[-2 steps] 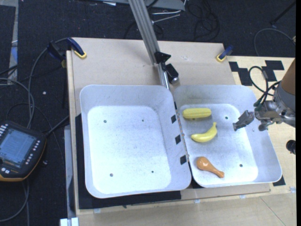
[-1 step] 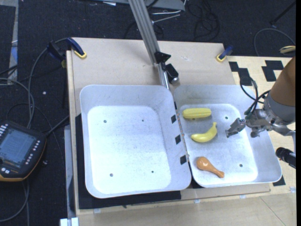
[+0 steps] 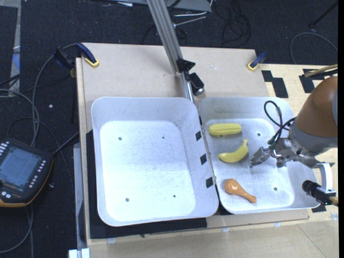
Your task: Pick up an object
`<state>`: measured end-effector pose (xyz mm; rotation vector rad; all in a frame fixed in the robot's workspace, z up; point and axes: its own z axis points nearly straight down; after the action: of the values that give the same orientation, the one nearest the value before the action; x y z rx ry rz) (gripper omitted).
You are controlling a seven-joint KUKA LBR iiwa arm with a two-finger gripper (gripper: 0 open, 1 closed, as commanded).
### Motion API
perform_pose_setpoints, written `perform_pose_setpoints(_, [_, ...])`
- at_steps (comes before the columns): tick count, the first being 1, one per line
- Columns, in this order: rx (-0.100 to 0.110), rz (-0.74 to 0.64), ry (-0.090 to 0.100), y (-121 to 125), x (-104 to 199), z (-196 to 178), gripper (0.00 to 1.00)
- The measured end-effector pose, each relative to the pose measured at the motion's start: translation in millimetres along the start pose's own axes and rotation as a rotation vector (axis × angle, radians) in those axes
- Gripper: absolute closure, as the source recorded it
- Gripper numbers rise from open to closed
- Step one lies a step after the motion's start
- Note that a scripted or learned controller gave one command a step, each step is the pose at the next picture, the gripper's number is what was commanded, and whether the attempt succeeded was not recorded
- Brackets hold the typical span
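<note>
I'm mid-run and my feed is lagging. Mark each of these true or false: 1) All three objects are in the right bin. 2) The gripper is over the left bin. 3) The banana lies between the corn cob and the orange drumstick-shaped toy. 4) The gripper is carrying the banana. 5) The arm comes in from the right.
1) True: the corn cob, the banana and the orange drumstick-shaped toy all lie in the right bin.
2) False: the gripper is over the right bin, not the left bin.
3) True.
4) False: the banana lies on the bin floor, just left of the gripper.
5) True.
</note>
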<state>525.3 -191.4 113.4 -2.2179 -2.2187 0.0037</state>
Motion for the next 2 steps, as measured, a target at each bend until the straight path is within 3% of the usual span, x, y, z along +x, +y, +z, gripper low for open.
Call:
perform_pose_setpoints(1, [-0.003,0.000,-0.001,0,0,19,0.00])
perform_pose_setpoints(2, [-0.005,0.000,-0.001,0,0,8,1.00])
